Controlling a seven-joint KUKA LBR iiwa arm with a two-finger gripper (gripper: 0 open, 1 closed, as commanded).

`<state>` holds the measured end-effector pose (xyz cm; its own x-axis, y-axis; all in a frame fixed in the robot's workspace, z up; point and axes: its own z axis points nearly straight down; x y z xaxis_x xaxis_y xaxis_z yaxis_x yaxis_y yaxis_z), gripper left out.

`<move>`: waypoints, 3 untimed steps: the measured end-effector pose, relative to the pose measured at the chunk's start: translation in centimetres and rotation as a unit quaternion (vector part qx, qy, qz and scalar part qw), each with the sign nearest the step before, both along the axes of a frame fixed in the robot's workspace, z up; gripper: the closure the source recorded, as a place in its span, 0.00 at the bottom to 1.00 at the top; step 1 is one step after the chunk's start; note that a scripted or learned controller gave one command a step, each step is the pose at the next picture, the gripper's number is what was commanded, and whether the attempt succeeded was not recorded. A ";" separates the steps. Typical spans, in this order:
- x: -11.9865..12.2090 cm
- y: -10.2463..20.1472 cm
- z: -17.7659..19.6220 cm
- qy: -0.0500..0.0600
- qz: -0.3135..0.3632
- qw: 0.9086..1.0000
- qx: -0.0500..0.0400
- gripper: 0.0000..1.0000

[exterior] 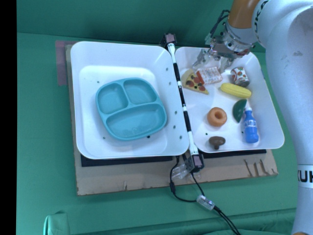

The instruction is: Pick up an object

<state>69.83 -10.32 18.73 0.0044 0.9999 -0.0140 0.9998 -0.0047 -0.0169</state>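
Hovering over the far end of the right bin (274, 131), toward twelve o'clock of its floor, the gripper (214, 58) hangs from the grey arm (288, 48) with its fingers spread and nothing between them. Directly under it, at about six o'clock from the fingertips, lies a small clear packet with red print (211, 74), the likeliest candidate for the pick. At nine o'clock from that packet rests a toy pizza slice (194, 80); at three o'clock sits a small patterned cup (240, 76), with a yellow corn cob (235, 90) just below it. Further toward six o'clock in the bin lie an orange doughnut (216, 116), a green wedge (238, 110), a blue bottle (250, 126) and a brown mushroom-like piece (217, 142). The left bin (83, 136) holds a teal divided plate (130, 108). By the look of it, the step in hand is the approach and alignment, with no grasp yet made. The next move would call for a straight descent that brackets the packet without nudging the pizza slice beside it, then a firm closure and a lift.
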 end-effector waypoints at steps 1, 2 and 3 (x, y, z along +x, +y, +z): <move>0.0 0.0 0.0 0.000 -0.001 1.000 0.000 0.00; -3.7 0.5 0.0 -0.016 -0.001 1.000 0.002 0.00; -3.3 0.1 1.7 -0.024 -0.004 1.000 -0.001 1.00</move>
<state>66.49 -10.18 20.45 0.0134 0.9998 -0.0159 0.9994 -0.0129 0.0311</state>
